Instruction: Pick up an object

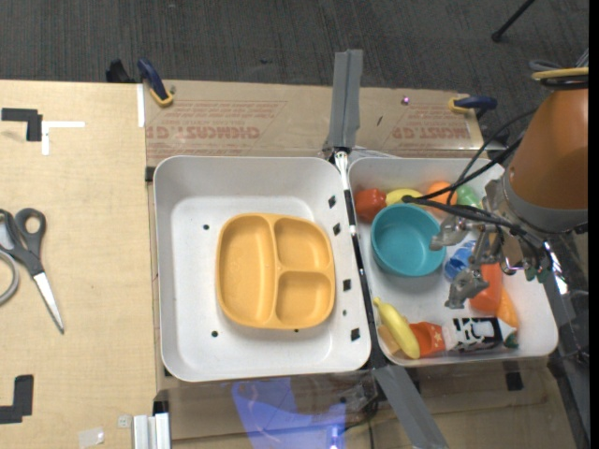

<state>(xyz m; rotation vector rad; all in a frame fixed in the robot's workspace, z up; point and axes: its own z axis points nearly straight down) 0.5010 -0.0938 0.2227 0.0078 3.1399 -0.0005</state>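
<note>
The right bin (538,344) holds a teal bowl (404,241) with small toy items around it. A red piece (370,200), a yellow piece (402,195), an orange piece (440,191) and a green piece (468,195) lie along the far wall. A banana (397,327), a red-orange item (430,339) and a black-and-white item (477,330) lie near the front wall. My gripper (468,274) hangs low over the bin's right half, just right of the bowl. It is above a blue item (456,262) and an orange item (492,297).
The left bin (178,279) holds a yellow divided plate (276,271). Scissors (33,260) lie on the wooden board at the far left. Cables run from the arm's orange band (557,148) across the right bin's far corner.
</note>
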